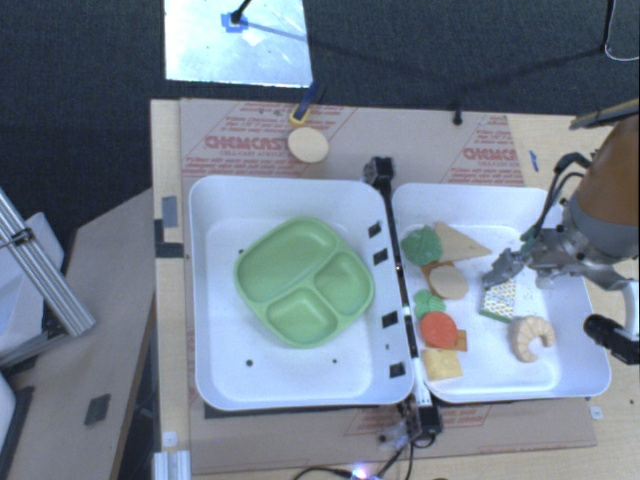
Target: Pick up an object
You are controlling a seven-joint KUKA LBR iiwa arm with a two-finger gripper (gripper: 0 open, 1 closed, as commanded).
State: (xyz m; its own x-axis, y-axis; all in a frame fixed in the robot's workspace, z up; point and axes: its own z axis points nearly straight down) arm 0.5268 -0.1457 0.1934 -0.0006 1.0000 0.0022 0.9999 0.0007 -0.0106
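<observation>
The hand [503, 268] hangs over the right bin [575, 373], just above a green-dotted packet [500, 301]; its finger spread cannot be told.

Toy foods [446, 298] — scattered flat along right bin's left side

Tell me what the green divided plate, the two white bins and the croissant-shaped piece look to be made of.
Green divided plate: probably moulded plastic, smooth and matte, uniform colour with rounded compartment edges.
White bins: likely thin formed plastic, slightly glossy, with soft rounded rims and corners.
Croissant-shaped piece: seemingly toy food, plastic or rubber; even tan colour and a smooth surface. Too small to tell for sure.
</observation>
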